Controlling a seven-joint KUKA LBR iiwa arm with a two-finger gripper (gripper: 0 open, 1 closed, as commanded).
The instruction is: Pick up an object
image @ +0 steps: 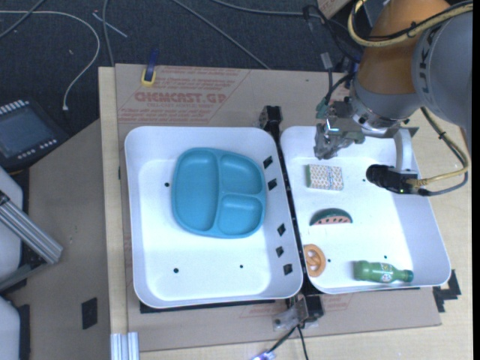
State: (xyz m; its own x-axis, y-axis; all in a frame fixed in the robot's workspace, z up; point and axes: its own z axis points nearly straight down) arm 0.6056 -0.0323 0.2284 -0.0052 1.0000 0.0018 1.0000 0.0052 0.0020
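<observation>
Gripper (328, 147) above the patterned packet (325, 177); its opening cannot be told.

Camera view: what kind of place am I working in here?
Likely a robotics lab bench: two white bins on a cardboard-covered table, loose cables on the floor, toy food such as a green bottle.

dark carpet (225, 21) strewn with white cables (82, 21) surrounds a cardboard-topped bench (195, 88), a small monitor (26, 130) at left.

Arm (420, 51) reaches in from right, wrist bent down, fingers (327, 147) pointing downward.
</observation>
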